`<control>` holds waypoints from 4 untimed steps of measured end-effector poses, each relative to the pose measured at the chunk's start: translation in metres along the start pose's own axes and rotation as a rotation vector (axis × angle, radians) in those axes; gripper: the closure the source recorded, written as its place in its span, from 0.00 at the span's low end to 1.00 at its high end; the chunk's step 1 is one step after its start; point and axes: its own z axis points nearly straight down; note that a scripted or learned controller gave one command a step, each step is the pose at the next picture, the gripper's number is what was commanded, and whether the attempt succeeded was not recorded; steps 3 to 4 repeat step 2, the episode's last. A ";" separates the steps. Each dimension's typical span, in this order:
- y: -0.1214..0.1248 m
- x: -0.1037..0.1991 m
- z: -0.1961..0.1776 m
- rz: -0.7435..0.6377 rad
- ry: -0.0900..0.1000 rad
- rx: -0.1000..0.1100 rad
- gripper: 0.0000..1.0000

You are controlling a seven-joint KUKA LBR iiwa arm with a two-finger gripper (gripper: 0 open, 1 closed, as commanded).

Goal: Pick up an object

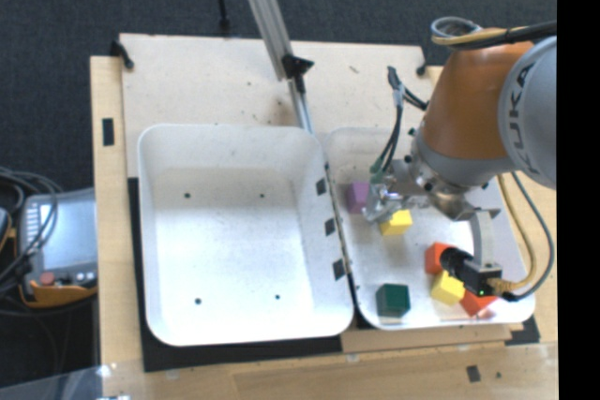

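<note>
Although the grey arm with the orange band (473, 108) covers much of the right-hand shallow white bin (511, 229), the jaws (382, 204) can be seen low over that bin's middle, just above and beside a small yellow block (397, 221); whether they are spread or closed I cannot tell, since the metal tips blur together, and nothing shows clearly between them. The yellow block lies near the centre of the right bin, apart from its walls, with a small pale purple block (357, 194) just beside it toward the wall shared with the left-hand white bin (234, 229). Near the front edge of the right bin sits a dark green cube (393, 299), and toward its front right corner an orange-red piece (438, 256) and a second yellow piece (448, 288) lie close together under dark cabling. Judged by its look, the yellow block is light, rigid and smooth-faced, likely foam or plastic, so it should bear a firm pinch without damage but could skid on the slick bin floor if nudged from one side. The best hold seems to be across two opposite flat faces, squarely, low on the block, keeping clear of the purple neighbour. Both bins rest on a light wooden desk (187, 80).
</note>
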 end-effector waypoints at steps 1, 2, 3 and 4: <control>0.001 0.058 -0.004 -0.001 0.000 -0.001 1.00; 0.000 0.108 0.009 0.002 -0.002 0.004 1.00; 0.000 0.108 0.009 0.002 -0.002 0.004 1.00; 0.000 0.108 0.009 0.002 -0.002 0.004 1.00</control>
